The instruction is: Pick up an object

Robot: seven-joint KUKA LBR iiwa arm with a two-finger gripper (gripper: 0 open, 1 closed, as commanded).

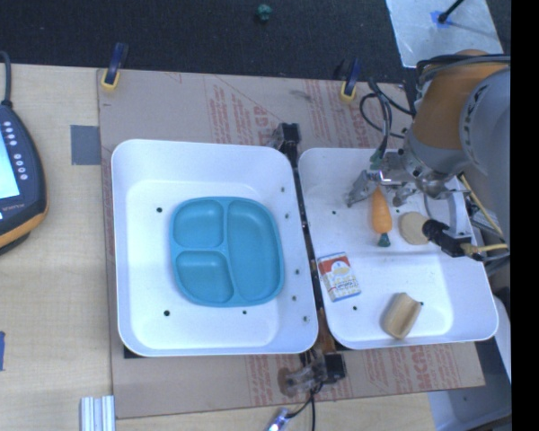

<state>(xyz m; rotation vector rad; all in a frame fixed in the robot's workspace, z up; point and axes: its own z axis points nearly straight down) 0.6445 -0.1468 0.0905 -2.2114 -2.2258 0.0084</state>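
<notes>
Gripper point(382, 185): hangs over the upper part of the right bin, directly above the top end of the carrot; whether its fingers are apart, together or clamped cannot be told from this slanted overhead view.
Arm point(458, 106): grey with an orange band, reaching in from the right edge, with black cables looping around the wrist.
Carrot point(381, 215): orange, with a green tip pointing down the picture, lying in the right bin with its top end at the gripper; whether they touch cannot be told.
Disc point(414, 228): pale and round, just beside the carrot on its right.
Box point(338, 277): small, red and white, lying flat near the right bin's left wall.
Block point(400, 315): tan, near the bin's lower edge, well apart from the gripper.
Right bin point(467, 317): shallow, white, holding all four small things.
Left bin point(144, 312): white, touching the right bin along one side.
Tray point(226, 250): blue, three compartments, in the middle of the left bin.
Pendant point(7, 180): a handheld controller with a screen, on the bench at far left.
</notes>
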